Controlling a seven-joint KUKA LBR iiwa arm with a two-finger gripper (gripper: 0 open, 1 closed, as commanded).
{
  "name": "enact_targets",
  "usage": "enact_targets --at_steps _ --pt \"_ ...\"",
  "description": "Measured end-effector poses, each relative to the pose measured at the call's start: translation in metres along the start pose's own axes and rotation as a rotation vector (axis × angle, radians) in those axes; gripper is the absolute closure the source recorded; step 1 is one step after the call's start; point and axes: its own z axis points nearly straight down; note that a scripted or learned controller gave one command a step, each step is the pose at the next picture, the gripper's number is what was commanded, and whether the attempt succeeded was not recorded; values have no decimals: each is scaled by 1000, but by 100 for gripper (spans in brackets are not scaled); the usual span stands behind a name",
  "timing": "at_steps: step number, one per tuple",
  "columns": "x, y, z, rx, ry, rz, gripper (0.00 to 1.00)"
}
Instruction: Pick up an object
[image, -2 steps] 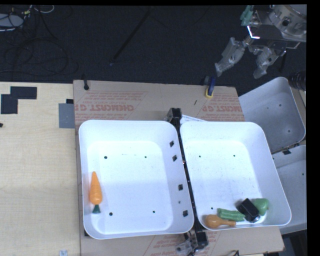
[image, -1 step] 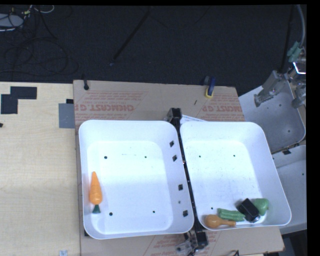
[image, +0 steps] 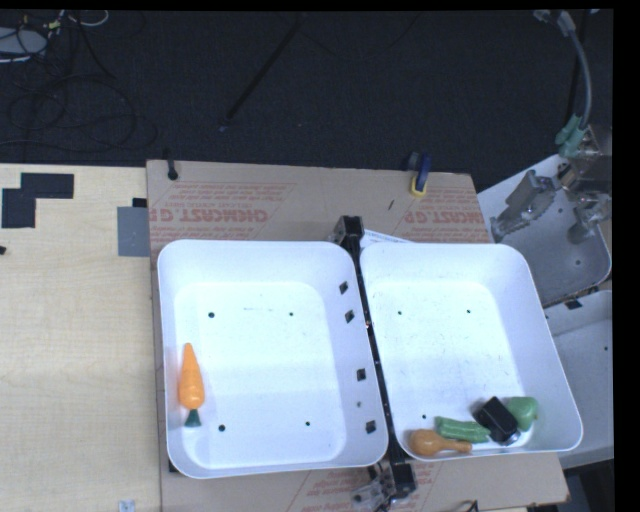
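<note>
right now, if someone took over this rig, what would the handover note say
Hand: nothing of its state can be told from this view, and no object is seen held.
Left white bin: one orange toy carrot with a green tip lying against the left wall.
Right white bin: near corner holds an orange pear-shaped toy, a long green pod-shaped toy, a black block and a rounded green toy, all clustered close together.
Done: no pick yet.
Left: choose an object and lift it; the lone carrot looks easiest.
</note>
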Motion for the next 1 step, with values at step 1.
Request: enact_targets --at_steps 1 --pt "29 -11 0 0 0 -1 0"
